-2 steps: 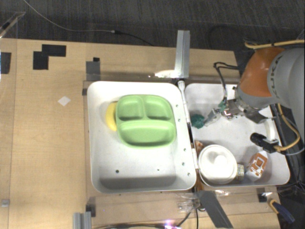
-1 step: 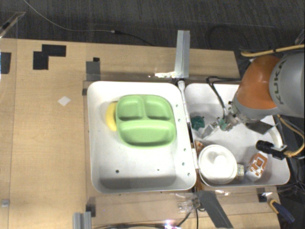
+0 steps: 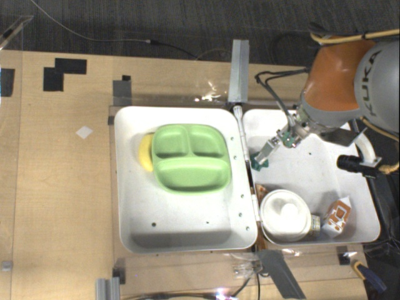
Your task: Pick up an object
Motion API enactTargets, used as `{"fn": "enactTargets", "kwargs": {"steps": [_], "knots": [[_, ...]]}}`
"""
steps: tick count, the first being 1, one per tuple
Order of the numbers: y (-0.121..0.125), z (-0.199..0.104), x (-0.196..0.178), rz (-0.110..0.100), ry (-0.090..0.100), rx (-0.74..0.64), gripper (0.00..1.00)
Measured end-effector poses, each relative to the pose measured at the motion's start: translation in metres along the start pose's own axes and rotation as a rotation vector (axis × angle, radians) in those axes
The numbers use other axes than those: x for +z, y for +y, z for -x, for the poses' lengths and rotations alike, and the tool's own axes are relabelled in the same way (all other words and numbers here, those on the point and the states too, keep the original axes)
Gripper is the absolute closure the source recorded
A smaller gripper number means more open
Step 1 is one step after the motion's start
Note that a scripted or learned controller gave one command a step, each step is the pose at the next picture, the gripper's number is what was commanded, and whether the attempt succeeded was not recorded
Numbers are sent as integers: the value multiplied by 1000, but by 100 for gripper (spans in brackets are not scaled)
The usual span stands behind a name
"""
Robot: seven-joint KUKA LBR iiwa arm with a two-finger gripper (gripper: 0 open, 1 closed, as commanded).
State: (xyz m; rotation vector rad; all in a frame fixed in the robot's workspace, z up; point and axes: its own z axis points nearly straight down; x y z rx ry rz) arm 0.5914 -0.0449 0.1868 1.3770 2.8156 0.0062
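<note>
Two white bins side by side on worktop [image 3: 56, 199]. Left bin [image 3: 181, 224]: green divided plate [image 3: 189, 157] in upper half, yellow object [image 3: 145, 153] tucked at plate's left edge; lower half bare. Right bin [image 3: 312, 174]: pincer [image 3: 259, 162] low at left wall, near divider; finger spread — cannot tell, nothing visibly held. White bowl [image 3: 284, 214] below pincer, apart, at bin's lower left. Small brown-and-white packet [image 3: 337, 215] right of bowl, near lower right corner.
</note>
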Motion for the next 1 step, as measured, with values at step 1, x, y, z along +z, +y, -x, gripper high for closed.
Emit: {"fn": "enactTargets", "kwargs": {"steps": [1], "knots": [[-37,83,98,0,-2,29,0]]}}
